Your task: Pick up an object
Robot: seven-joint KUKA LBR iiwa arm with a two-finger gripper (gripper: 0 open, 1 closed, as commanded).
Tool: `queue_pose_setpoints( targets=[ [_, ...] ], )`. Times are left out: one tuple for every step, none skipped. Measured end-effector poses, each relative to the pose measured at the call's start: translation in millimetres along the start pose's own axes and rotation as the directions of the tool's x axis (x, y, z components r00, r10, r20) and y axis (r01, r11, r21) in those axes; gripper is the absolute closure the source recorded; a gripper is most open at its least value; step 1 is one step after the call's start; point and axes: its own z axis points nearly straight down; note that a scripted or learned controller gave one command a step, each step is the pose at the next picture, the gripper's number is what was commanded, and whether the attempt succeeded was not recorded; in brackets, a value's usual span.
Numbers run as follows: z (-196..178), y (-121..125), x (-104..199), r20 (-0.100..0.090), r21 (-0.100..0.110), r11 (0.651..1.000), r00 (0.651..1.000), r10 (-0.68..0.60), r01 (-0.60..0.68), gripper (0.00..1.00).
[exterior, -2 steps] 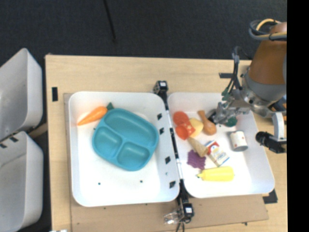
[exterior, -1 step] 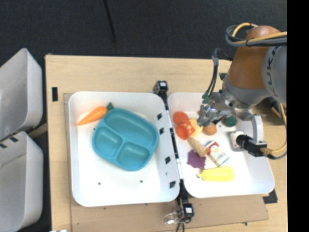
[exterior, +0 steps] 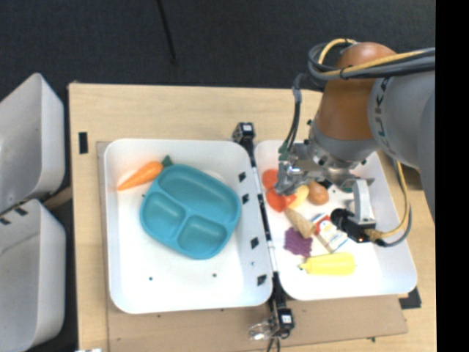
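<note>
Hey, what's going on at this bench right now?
A grey robot arm reaches into the right bin, its gripper low over a pile of toy food near an orange piece. A yellow item lies nearer the front. The left bin holds a blue divided tray and a carrot.

Teal divided plate [exterior: 192, 211], orange carrot [exterior: 140, 174] – green top, yellow banana [exterior: 331, 265], purple grapes [exterior: 297, 243], white bins [exterior: 117, 270]
</note>
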Motion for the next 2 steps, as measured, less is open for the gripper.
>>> queue_pose_setpoints(
  targets=[
    [-12.1, 3.8, 30.5, 0.000, -0.001, 1.000, 1.000, 0.001, -0.001, 1.00],
    [-5.7, 3.5, 25.1, 0.002, 0.001, 1.000, 1.000, 0.007, -0.007, 1.00]
  ],
)
